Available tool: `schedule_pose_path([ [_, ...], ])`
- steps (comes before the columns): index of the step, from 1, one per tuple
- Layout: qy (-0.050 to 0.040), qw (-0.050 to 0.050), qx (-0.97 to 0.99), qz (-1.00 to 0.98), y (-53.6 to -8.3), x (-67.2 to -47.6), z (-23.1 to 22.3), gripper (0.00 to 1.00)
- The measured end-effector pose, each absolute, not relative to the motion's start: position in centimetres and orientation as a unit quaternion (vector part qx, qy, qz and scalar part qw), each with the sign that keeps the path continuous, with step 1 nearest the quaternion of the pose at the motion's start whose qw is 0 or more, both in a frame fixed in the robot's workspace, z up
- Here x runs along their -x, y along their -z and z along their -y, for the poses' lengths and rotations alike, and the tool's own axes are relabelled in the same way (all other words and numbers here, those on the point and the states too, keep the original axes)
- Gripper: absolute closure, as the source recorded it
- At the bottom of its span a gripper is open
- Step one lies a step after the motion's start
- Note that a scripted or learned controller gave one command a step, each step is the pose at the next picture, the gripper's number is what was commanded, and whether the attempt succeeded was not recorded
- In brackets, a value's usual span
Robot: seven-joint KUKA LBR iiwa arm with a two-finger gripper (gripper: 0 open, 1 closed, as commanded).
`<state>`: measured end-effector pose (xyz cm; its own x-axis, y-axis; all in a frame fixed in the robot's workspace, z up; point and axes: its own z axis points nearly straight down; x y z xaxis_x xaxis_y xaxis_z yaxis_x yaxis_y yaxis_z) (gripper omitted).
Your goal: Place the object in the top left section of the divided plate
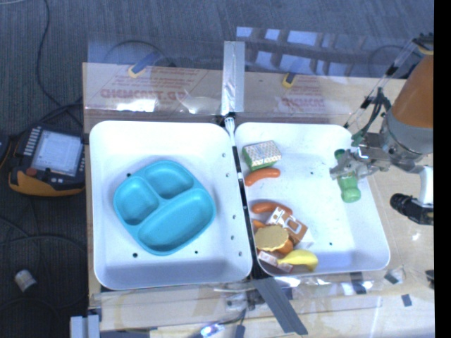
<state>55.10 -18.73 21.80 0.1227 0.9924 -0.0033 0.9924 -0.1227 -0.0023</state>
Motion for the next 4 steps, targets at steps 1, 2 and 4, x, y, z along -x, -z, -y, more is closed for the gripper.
schedule_pose_path([
  [1,0.0008,-0.002,-0.731,-0.682,-13.6,-48.8,11.4,1.0],
  [2,-0.0119,0.026,-0.749,-0.661,-11.9,-50.0,11.3,1.0],
  [4,0.0008,0.005,-0.866,-0.499,-18.5,-48.4,2.3,1.0],
])
